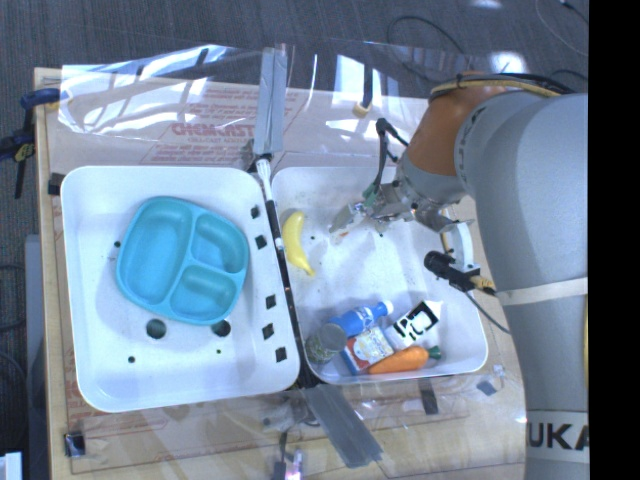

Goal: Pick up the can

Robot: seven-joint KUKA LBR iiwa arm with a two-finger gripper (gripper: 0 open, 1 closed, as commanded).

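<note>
Camera view has the can [324, 345] down in the near-left corner of the right bin [462, 360], jammed against the bin wall. We're looking at a round greyish end face, so my read is it's standing up or tipped a bit, long axis pointing roughly up toward the camera. Can't say for sure which, it's small and half in shadow.

End effector [352, 218] sits up in the far half of that same bin, well away from the can, just right of the banana [295, 243]. Whether it's spread or closed, honestly can't tell from this angle, it's a dark tangle of metal and cable.

What worries me: the can is packed in tight. The blue bottle [362, 319] and the red-and-white carton [372, 349] are touching or nearly touching it on the right, with the carrot [400, 361] just beyond. With the wall on the other side there's hardly any gap to get around the can, so a grab could easily land on a neighbour, catch the bin rim, or knock the can over and send it rolling. Shiny curved sides could slip too.
</note>
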